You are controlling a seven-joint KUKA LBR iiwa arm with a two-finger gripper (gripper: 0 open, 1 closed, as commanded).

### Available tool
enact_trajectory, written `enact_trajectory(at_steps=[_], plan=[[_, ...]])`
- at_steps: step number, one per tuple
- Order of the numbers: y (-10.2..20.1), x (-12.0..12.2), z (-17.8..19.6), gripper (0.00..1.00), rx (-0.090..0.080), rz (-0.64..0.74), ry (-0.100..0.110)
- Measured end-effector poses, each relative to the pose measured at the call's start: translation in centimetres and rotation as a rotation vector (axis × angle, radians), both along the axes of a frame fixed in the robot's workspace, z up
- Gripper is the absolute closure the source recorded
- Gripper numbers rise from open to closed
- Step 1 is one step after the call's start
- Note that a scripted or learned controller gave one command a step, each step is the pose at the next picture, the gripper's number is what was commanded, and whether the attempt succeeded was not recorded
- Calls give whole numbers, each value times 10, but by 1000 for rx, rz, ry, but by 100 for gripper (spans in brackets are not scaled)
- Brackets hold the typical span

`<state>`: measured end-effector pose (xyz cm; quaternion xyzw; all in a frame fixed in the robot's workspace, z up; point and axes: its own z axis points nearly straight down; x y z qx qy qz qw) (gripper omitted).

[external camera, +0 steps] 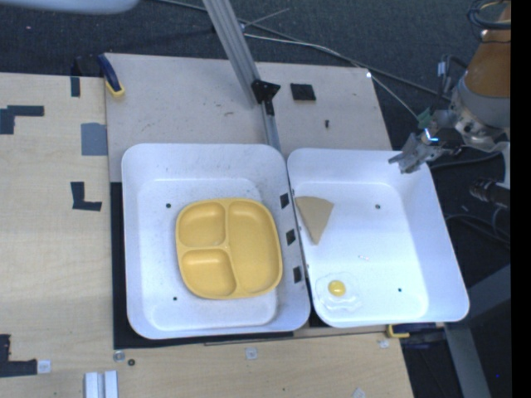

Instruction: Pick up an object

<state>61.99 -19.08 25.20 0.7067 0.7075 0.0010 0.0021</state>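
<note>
Near the right bin's (440, 222) front lies a white fried egg (338, 293).

Two shallow white bins sit side by side on the desk (191, 98), their inner rims touching. The left bin (145, 222) and the right bin (415, 247) lie on a dark mat. A slanted metal pole (232, 40) rises beyond them, beside a small black square (303, 92). A blue-and-yellow clamp (110, 75) sits far left.

Two white bins (133, 222), one yellow divided plate (228, 247), one tan wedge (315, 216), one fried egg (338, 291).
</note>
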Motion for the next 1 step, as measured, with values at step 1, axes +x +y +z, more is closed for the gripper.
enact_trajectory(at_steps=[1], plan=[[43, -11, -10, 100, 2, 3, 7]])
